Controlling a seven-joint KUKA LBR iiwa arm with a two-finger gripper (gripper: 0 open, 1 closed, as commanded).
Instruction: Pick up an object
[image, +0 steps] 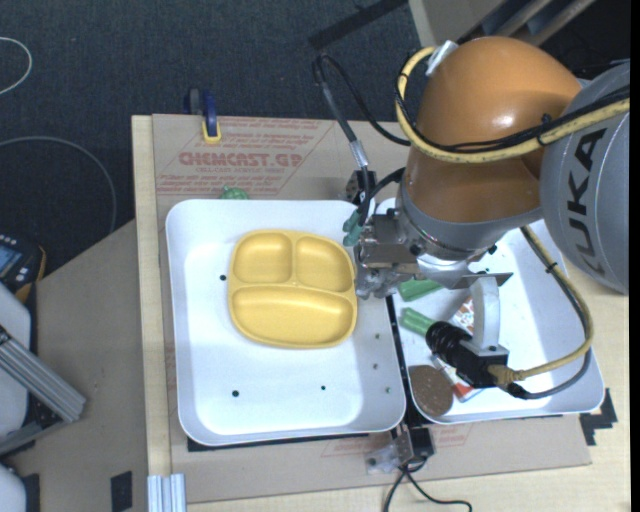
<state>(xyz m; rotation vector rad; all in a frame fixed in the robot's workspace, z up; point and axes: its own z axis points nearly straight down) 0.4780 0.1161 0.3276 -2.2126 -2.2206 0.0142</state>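
A yellow three-section plate (292, 288) lies in the left bin (290, 400), towards its back right. My gripper (374, 270) hangs under the orange wrist, over the divide between the two bins and just right of the plate's rim. Nothing shows in its grasp. In the right bin (560, 385), partly hidden by the arm, lie a green piece (421, 289), a second green piece (414, 321), a brown round disc (432, 389) and a red and white packet (464, 314).
A pale curved strip (488, 308) lies in the right bin under the wrist. Both bins rest on a cardboard sheet (250, 155) with a blue and yellow clamp (209, 115) at its back edge. The left bin's front half shows bare white floor.
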